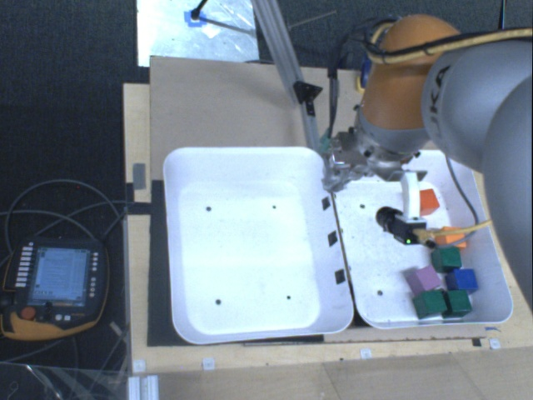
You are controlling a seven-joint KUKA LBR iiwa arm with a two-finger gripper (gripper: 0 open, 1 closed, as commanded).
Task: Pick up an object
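Gripper (337, 172) is over the far end of the wall where the two bins meet; open or closed, can't tell. Orange block (428, 200) lies in the right bin (366, 307), near the wrist. Cluster in that bin's near right corner: green block (447, 258), blue block (460, 280), purple block (425, 279), green pair (430, 305) at the front wall. Left bin (179, 223) butts against it.
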